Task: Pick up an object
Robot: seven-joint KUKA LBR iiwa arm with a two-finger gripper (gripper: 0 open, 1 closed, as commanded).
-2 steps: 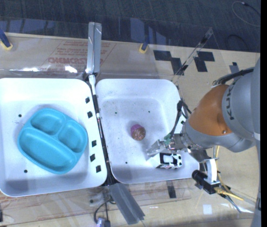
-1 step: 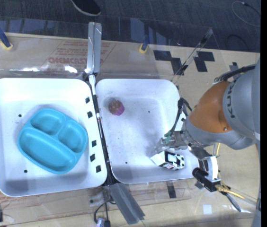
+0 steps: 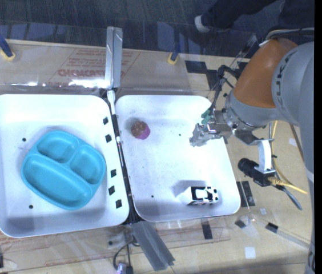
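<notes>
- On the left of the surface (image 3: 298,210), the left bin (image 3: 4,170) holds a blue divided tray (image 3: 64,169) with three hollows, lying flat near the bin's middle.
- Behind the bins, a clear sheet (image 3: 87,67) carries red printing; the letters are too blurred to read.
- Between the bins runs a divider with small black tabs (image 3: 113,173) along it.
- Toward the right bin's (image 3: 166,210) back left lies a small round ball (image 3: 140,129), brownish on top and purple below, well apart from everything else.
- Near the right bin's front right corner lies a small black-and-white toy (image 3: 203,194), close to the rim; any marking on it is too small to read.
- Over the right bin's right side hangs the pincer (image 3: 202,136); I cannot tell how wide it stands, and nothing shows between its tips.
- Dark lettering runs down the grey arm (image 3: 286,90), too cropped to read.
</notes>
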